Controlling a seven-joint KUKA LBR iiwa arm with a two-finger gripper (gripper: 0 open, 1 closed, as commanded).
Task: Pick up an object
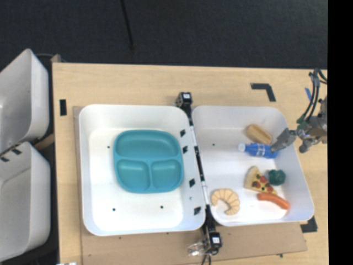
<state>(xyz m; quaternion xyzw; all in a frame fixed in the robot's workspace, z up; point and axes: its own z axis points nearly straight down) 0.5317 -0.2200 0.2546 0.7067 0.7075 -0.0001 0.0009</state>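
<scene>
Jaws of gripper (284, 139) just beside blue bottle (258, 149)

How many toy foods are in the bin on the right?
5: a bread roll at the top, a pizza slice mid-bin, a green vegetable beside it, a carrot below, and a croissant bottom left.

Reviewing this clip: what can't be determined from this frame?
- Gripper, camera view: cut off near the right edge, blurred; open or shut is unreadable.
- Whether it touches the blue bottle: too small to tell.
- Dark green item beside the pizza slice: too small to identify.
</scene>
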